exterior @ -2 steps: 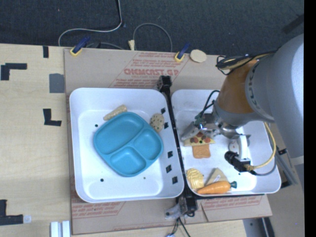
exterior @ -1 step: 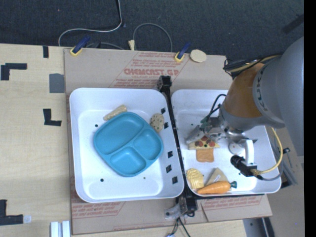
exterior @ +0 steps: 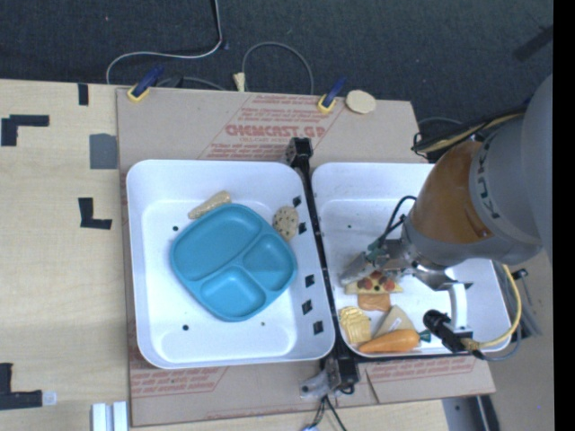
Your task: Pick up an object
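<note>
Two white bins sit side by side. Nearest, in the right bin (exterior: 503,281), lie a carrot (exterior: 392,341) and a pizza slice (exterior: 377,285), touched by the gripper (exterior: 364,266); its finger state cannot be told. Farther, the left bin (exterior: 148,268) holds a blue plate (exterior: 234,261).

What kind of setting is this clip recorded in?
Likely a robotics lab test bench: two white bins clamped onto a cardboard sheet, toy food such as a carrot and a blue divided plate, cables trailing off.
</note>
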